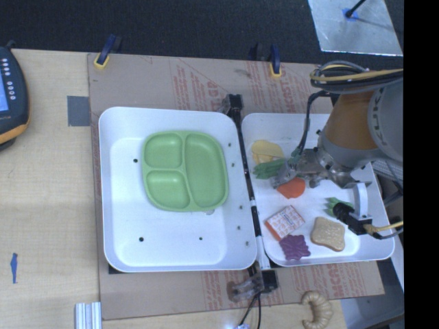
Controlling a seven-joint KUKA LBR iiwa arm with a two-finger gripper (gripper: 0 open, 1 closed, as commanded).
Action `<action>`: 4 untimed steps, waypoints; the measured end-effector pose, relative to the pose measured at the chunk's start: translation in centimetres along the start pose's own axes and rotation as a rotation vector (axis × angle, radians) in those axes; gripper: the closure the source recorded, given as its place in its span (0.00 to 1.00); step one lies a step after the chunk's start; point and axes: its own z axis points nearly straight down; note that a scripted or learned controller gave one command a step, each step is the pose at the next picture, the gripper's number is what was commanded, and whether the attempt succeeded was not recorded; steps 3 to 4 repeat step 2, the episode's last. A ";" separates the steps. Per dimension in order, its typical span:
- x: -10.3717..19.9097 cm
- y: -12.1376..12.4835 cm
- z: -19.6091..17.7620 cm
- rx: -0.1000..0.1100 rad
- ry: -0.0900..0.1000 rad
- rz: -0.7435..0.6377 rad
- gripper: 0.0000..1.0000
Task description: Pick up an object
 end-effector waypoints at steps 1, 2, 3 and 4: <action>-0.3 0.3 -1.6 -0.009 -0.004 0.001 1.00; 5.9 0.0 -10.9 -0.021 -0.001 -0.002 1.00; 5.9 0.0 -10.9 -0.021 -0.001 -0.002 1.00; 5.9 0.0 -10.9 -0.021 -0.001 -0.002 1.00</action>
